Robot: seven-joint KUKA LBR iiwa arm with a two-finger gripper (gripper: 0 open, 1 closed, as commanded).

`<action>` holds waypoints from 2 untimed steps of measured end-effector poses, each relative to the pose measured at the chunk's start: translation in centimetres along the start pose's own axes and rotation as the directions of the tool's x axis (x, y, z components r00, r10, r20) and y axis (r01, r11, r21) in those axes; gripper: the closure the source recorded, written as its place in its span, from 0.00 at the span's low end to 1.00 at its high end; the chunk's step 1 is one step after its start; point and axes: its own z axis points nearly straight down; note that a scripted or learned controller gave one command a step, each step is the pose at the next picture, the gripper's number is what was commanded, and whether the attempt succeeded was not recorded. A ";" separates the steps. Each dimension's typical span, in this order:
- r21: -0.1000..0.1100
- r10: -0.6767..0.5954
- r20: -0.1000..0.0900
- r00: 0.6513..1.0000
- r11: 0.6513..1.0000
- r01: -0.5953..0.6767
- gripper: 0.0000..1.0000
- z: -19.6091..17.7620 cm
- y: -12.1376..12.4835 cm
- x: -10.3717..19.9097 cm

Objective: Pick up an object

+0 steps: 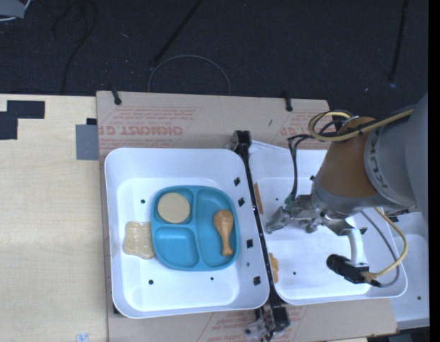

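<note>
My gripper (283, 218) hangs low in the right bin (305, 291), near its left wall, under the orange-banded wrist (344, 166). A small orange piece (274, 268) lies on the right bin's floor by the divider, below the gripper. Another thin orange piece (256, 192) leans against the divider higher up. In the left bin (127, 177) sits a blue divided plate (184, 251) bearing a round tan patty (173, 207) and a drumstick (225, 230). A pale tan bread piece (138, 239) lies just left of the plate.
A black divider (252, 219) separates the two bins. Yellow and black cables (380, 262) loop from the arm over the right bin's right half, ending in a black plug (346, 266). Cardboard (177, 120) lies under the bins.
</note>
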 end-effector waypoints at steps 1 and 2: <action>0.000 0.007 0.000 1.000 1.000 -0.007 1.00 -1.3 0.0 -0.2; -0.007 0.001 0.001 1.000 1.000 -0.001 1.00 -7.5 0.3 -0.5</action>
